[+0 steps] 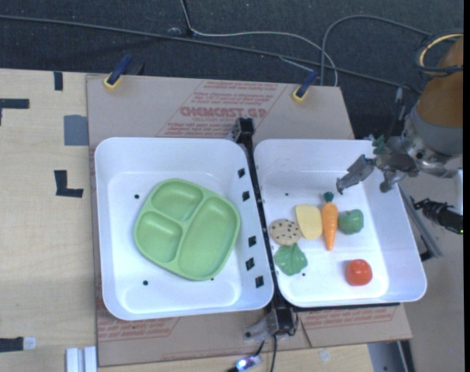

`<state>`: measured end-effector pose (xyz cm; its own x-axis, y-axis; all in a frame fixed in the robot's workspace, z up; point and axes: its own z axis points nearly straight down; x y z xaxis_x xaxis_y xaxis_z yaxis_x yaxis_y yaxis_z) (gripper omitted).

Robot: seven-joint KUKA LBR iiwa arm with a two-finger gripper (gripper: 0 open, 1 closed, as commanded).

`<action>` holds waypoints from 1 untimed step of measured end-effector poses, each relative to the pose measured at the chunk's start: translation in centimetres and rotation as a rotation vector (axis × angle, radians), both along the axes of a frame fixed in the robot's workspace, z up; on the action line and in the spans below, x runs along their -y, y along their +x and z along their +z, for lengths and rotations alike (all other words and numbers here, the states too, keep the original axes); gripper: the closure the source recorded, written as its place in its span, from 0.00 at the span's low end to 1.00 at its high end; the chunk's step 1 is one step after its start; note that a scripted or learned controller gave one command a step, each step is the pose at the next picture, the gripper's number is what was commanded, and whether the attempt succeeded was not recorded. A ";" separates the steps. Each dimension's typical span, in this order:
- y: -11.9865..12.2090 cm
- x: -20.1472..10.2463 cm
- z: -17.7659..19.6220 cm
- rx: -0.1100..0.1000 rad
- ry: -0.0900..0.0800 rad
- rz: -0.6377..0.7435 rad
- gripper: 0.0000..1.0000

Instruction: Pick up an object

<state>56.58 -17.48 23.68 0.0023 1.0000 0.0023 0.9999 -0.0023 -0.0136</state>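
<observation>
Left half of the frame: a white left bin holding a green divided plate, tilted slightly within it. Right of centre: a white right bin containing, from left to right, a round speckled cookie, a green leafy piece just below it, a pale yellow wedge, an orange carrot lying lengthwise, a green round piece just beside the carrot, and a red tomato-like piece lower right. Upper right: the gripper hangs above the bin's upper part, near the carrot's top; its fingers stand apart with nothing between them.
</observation>
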 end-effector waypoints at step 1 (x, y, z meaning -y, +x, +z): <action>0.3 0.0 0.7 0.012 -0.002 0.003 0.00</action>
<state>56.84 -17.44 24.36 -0.0011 1.0000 0.0000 1.0000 0.0011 -0.0016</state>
